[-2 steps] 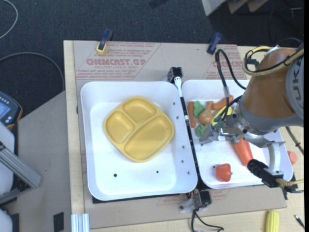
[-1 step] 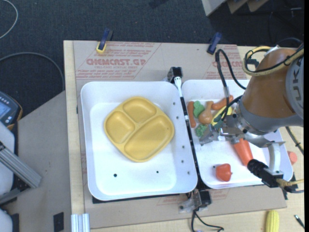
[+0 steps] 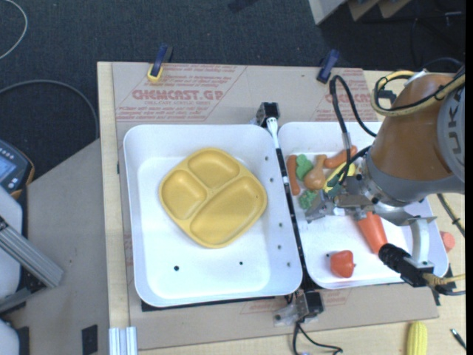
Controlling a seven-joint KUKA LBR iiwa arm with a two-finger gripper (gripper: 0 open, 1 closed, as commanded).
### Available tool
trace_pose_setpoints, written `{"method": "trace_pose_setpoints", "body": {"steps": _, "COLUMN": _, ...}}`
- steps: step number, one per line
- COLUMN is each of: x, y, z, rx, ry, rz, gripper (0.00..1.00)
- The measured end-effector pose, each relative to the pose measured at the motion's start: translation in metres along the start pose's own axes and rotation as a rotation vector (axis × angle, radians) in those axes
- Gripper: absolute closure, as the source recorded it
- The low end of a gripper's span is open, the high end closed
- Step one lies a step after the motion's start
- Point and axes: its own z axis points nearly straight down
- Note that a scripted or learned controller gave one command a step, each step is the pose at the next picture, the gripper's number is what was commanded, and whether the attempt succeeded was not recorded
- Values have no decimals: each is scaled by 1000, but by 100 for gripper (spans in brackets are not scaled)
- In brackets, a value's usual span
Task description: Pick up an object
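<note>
The bench [image 3: 185, 87] is lying under brown cardboard and is carrying two shallow white bins side by side. The left bin [image 3: 148, 272] is holding a yellow divided plate [image 3: 214, 196] in the middle of the frame. The right bin [image 3: 318, 268] is holding the small things for picking.

The tool [image 3: 324, 204] is hanging low in the upper left part of the right bin, under the big grey and orange arm [image 3: 414, 146] that is coming in from the right of the frame. I cannot tell how the tool is set, because cables and the arm's body are covering it.

A small heap is sitting just above the tool in the frame: a green piece [image 3: 304, 172], an orange carrot [image 3: 293, 174] and a tan piece [image 3: 316, 174]. They are touching each other and lying near the wall between the two bins. Another carrot [image 3: 373, 230] is lying just right of the tool, its long axis running from upper left to lower right. A red piece [image 3: 341, 263] is standing alone towards the lower edge, well apart from the heap.

In my judgement the heap is nearest, but the wall is leaving little room there; the red piece is having the most open space around it.
</note>
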Motion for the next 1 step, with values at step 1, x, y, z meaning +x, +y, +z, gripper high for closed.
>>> {"method": "trace_pose_setpoints", "body": {"steps": 1, "x": 0, "y": 0, "z": 0, "rx": 0, "ry": 0, "rz": 0, "gripper": 0}}
